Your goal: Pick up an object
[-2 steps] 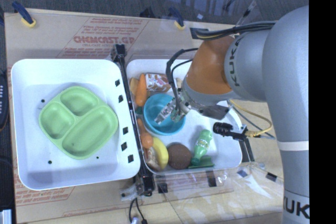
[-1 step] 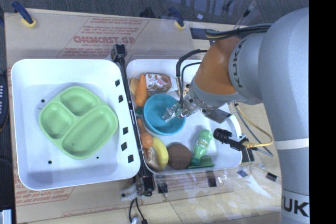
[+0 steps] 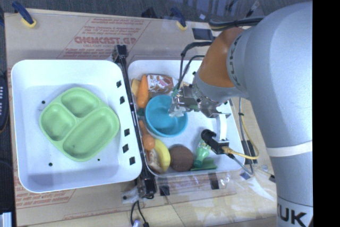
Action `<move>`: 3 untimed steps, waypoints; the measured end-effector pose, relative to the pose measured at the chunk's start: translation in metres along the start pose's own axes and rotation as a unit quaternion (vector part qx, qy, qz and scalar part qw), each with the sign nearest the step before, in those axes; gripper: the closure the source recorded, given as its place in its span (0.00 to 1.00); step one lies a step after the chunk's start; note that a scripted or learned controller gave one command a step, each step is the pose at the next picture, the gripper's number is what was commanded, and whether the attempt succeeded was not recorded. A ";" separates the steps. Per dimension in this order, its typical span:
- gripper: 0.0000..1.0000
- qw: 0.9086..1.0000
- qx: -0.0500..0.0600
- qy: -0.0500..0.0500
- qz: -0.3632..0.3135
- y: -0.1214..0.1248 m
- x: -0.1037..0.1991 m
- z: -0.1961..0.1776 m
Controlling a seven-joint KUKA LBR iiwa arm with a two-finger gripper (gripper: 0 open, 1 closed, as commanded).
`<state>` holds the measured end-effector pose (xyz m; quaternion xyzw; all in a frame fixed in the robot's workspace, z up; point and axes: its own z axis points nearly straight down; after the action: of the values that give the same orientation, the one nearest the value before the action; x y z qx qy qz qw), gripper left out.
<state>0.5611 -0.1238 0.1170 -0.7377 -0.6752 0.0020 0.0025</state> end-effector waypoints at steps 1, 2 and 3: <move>0.00 1.000 0.000 0.000 0.000 0.000 0.000 0.000; 0.00 0.997 0.002 -0.002 0.071 0.038 0.034 0.025; 1.00 0.998 0.005 -0.001 0.065 0.038 0.035 0.015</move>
<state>0.6019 -0.0924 0.1015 -0.7801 -0.6256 0.0062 0.0059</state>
